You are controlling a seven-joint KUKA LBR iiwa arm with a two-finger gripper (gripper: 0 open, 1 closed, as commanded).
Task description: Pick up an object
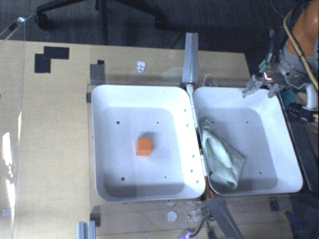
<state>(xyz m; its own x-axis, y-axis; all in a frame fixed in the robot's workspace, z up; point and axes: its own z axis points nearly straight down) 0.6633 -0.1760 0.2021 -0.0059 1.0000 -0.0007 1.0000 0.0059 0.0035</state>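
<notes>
Gripper (262, 87): hangs over the far right corner of the right bin (294, 158), fingers spread, nothing between them. Grey arm with orange band reaches in from the right.

Candidate objects, two:
- Orange block (144, 146): small, cube-like, flat-faced, matte, apparently rigid. Sits alone near the middle of the left bin (99, 133), well apart from every wall.
- Pale cloth (221, 157): soft, crumpled, greenish-white, folded into an irregular heap. Lies against the left wall of the right bin, close to the divider between bins.

Containers: both bins shallow, white, smooth plastic with rounded corners and small dark dots in the floor. Counter (50, 148): light wood grain, dark tape marks at the far left.

Risks, judged:
- Cloth is the nearer target, yet the wall beside it likely crowds one finger; a descent too near the rim could strike plastic.
- Limp fabric may give only a thin fold, which could slide out on the lift.
- Block demands a long reach across; a slightly off-centre close could nudge it along the slick floor instead of seating it.
</notes>
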